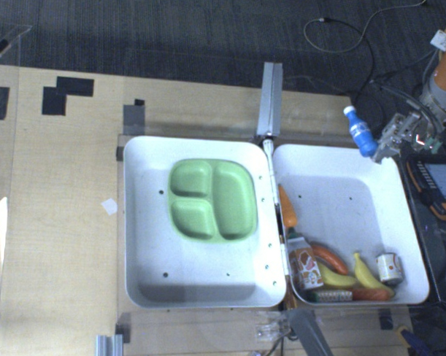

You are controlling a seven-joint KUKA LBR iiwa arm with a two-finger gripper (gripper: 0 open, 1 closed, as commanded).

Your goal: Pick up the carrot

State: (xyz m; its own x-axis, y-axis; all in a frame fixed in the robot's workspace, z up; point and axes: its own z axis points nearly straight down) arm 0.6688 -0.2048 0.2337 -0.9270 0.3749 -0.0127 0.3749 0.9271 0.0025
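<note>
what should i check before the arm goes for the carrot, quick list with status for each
1. Carrot located, lying against the left wall of the right bin: ok.
2. Open space to the right of the carrot for a finger: ok.
3. Room on its left side, where it sits close to the wall: not ok, looks tight.
4. Gripper away from the objects, above the bin's upper right corner beside a blue bottle: ok.
5. Finger opening: cannot tell.
6. Nearest clutter, a small carton and bananas, sits lower in the bin, apart from the carrot's upper end: ok.
</note>
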